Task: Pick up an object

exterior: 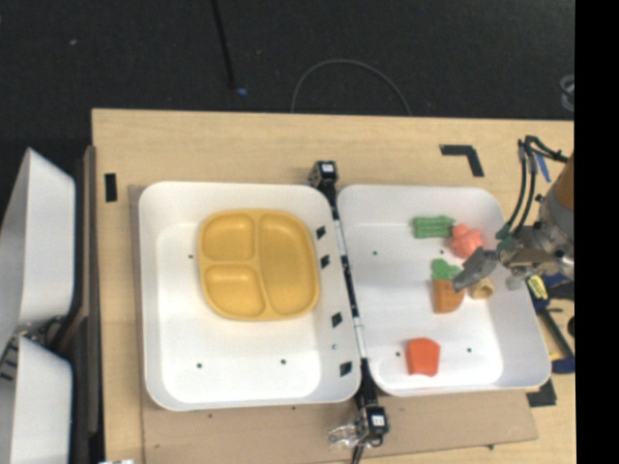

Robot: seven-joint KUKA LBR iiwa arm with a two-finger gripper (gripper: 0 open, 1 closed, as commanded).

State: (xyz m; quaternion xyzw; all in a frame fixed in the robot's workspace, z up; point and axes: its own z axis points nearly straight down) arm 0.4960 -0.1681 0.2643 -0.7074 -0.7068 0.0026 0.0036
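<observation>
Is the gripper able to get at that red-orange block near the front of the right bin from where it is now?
Probably yes. The red-orange block lies alone on bare bin floor, apart from the cluster under the gripper, with nothing over it.

Light wooden counter, set on a dark floor. Directly on the counter, two shallow white bins side by side: right bin beneath the end effector, left bin well to its left, both joined along a black-clipped seam. Black L-shaped mark on bare wood above and just left of the end effector; small black mark far to its left, past the left bin. Small black fitting at the seam's top, another fitting at its bottom, below-left of the end effector.
</observation>
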